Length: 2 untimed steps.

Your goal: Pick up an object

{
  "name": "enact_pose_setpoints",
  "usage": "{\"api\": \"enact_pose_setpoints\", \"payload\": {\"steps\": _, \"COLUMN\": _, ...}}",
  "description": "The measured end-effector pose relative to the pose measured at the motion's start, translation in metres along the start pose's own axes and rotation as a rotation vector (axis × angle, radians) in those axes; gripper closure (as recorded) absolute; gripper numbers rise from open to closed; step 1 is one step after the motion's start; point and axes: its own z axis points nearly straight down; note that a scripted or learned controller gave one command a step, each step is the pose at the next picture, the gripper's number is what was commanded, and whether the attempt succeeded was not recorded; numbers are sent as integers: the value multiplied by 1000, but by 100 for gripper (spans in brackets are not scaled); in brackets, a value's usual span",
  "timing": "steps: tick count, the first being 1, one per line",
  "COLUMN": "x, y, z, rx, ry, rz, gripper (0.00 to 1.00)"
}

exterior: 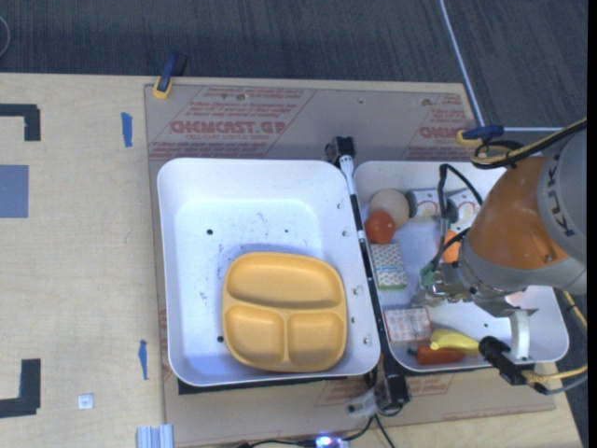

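Note:
The right bin (550, 339) holds several small items. A cream ball (393, 203) and a red tomato (380, 225) lie at its far left corner. A patterned packet (389, 264) lies below them, and a second packet (407, 324) sits nearer the front. A yellow banana (454, 342) and a red piece (437, 355) rest along the front wall. My gripper (438, 287) hangs low over the middle of this bin, just right of the packets and above the banana. The arm's orange band (513, 222) covers much of the bin's right half. A small orange item (451, 242) peeks out beside the wrist.
The left bin (187, 203) holds a yellow divided plate (284, 309) in its front half. A black clip (341, 147) sits at the top of the wall between the bins. Cables (485, 147) run along the arm at the right.

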Motion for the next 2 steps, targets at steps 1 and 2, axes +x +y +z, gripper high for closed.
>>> {"api": "enact_pose_setpoints", "payload": {"steps": 1, "x": 86, "y": -10, "z": -98, "rx": 6, "ry": 2, "rz": -2, "gripper": 100}}
{"api": "enact_pose_setpoints", "payload": {"steps": 2, "x": 10, "y": -9, "z": -98, "rx": 5, "ry": 0, "rz": 0, "gripper": 100}}
